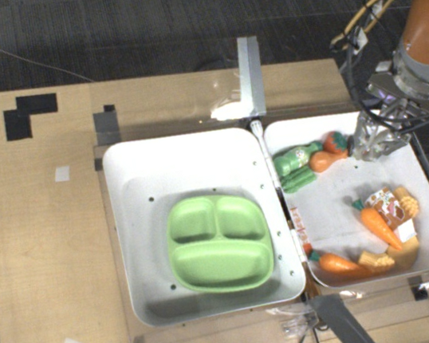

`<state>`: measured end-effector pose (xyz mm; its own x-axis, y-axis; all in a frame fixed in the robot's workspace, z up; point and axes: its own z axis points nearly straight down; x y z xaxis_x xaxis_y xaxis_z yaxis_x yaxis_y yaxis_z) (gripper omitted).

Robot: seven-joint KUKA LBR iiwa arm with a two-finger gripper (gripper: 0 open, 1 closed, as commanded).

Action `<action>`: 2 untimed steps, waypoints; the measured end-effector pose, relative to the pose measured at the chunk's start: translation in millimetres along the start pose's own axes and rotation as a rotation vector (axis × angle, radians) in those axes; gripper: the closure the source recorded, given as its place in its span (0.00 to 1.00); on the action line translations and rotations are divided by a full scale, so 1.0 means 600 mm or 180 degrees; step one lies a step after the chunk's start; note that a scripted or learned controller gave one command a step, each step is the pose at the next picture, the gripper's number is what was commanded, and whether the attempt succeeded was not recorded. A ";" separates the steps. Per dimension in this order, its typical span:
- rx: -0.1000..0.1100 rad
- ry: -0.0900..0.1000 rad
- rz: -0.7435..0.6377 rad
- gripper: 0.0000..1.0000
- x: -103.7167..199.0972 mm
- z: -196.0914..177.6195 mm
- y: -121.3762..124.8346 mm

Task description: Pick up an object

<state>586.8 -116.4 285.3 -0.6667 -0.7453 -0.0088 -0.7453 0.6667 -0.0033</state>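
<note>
The right bin (329, 209) holds toy food. A green vegetable (293, 170) lies at its far left, with an orange and red piece (327, 155) beside it. An orange carrot (378, 226) and a small snack packet (394, 207) lie at the right. Another carrot (338, 262) and a tan piece (378, 262) rest at the near edge. My gripper (373, 141) hangs over the bin's far right corner, just right of the orange and red piece. Nothing shows between its fingers.
The left bin (137, 219) holds a green divided plate (219, 241). A metal post (250, 76) stands behind the wall between the bins. Cables (372, 16) loop above the arm at the upper right.
</note>
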 end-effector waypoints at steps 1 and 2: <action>0.0004 -0.0001 -0.0140 1.00 -0.118 0.022 -0.082; 0.0034 -0.0032 -0.0135 1.00 -0.121 -0.004 -0.085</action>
<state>673.0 -96.4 288.7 -0.6343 -0.7729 -0.0186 -0.7728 0.6345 -0.0144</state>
